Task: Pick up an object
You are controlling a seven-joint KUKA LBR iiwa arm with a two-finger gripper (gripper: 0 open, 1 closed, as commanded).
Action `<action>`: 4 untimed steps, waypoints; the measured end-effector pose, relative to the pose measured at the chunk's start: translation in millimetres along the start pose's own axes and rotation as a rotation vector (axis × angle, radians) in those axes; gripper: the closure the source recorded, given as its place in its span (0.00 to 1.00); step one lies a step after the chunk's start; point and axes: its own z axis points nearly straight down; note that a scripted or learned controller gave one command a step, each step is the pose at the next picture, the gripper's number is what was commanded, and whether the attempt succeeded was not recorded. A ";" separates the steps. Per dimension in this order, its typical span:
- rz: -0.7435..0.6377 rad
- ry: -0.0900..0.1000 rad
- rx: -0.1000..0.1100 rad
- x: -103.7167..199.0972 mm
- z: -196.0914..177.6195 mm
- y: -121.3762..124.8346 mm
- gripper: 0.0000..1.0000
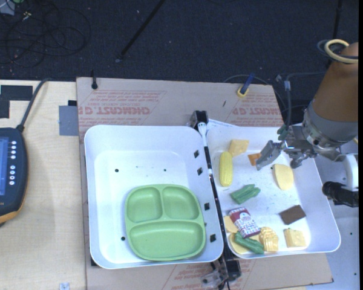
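The right bin (330, 225) holds toy food: a yellow corn cob (226, 168), a yellow wedge (238, 146), a small orange piece (254, 159), a pale yellow slice (284, 176), a green pod (245, 193), a brown block (292, 214) and a red-and-white packet (244, 221). My gripper (268, 156) hangs over the upper middle of this bin, just right of the orange piece and up-left of the pale slice. Nothing shows between its tips.
A green divided plate (164, 221) lies in the left bin (103, 162). More yellow and green pieces (268, 240) crowd the right bin's front edge. A tablet (3, 174) rests at the far left of the bench. Cables lie behind the bins.
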 end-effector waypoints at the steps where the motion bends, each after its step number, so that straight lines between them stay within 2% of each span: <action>1: 0.000 0.002 0.010 -12.6 151.9 4.6 0.00; 2: -0.001 -0.005 -0.004 3.4 166.9 67.4 0.00; 3: 0.002 -0.001 -0.004 10.4 166.5 4.3 0.00; 4: -0.004 -0.003 -0.010 -15.6 166.3 90.7 0.00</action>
